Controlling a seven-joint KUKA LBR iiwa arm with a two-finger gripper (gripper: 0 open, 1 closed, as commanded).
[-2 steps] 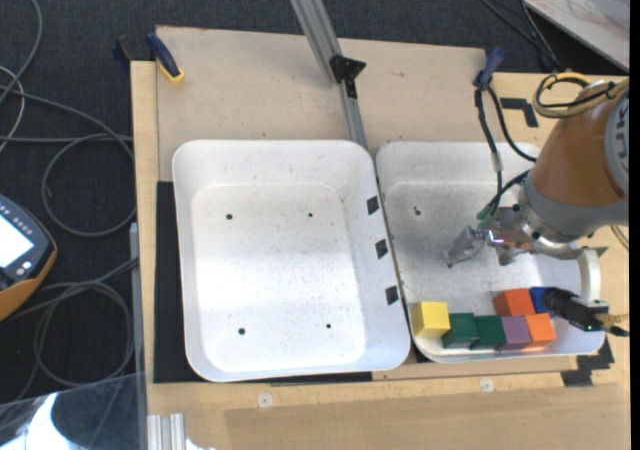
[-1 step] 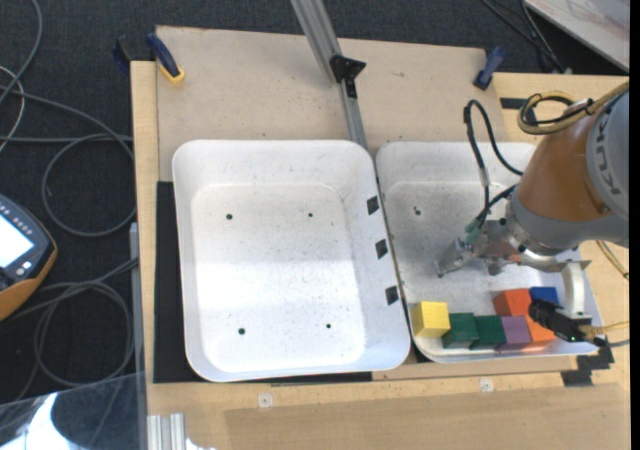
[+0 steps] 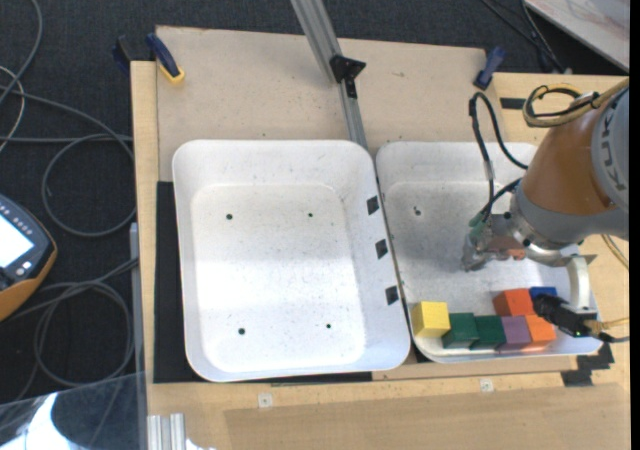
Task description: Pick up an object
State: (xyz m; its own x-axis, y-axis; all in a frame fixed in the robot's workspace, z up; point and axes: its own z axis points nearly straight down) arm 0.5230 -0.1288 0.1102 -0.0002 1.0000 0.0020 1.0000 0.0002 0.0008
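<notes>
Below, the claw [image 3: 478,256] is seen over the right bin [image 3: 440,188]; its grip cannot be told; blocks [image 3: 487,326] lie nearer the camera.

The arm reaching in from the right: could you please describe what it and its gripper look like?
The arm has a rounded orange band with a grey section above it, near the picture's right edge. Black cables loop along it down toward the wrist. The gripper is a small grey metallic unit with touches of red and green, and a white piece sits beside it.
</notes>
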